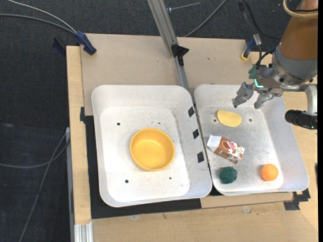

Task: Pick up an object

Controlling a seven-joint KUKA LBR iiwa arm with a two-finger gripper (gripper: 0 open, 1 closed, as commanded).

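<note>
1. Nearest: dark green round ball (pixel 228 175) and small orange ball (pixel 270 172), both in the right white bin (pixel 295 150).
2. Claw (pixel 251 99) spread, grasping nothing, above pale yellow flat oval piece (pixel 229 118).
3. Approach step, I judge; next: descend, centre, clench.

The arm (pixel 299 39) is cut off by the top and right edges, so only its orange band and wrist show above the fingers (pixel 242 96). Right of the fingers, a black fitting (pixel 302 119) runs off the right edge. The print on the small carton (pixel 226 149) below the fingers is too small to read.
</note>
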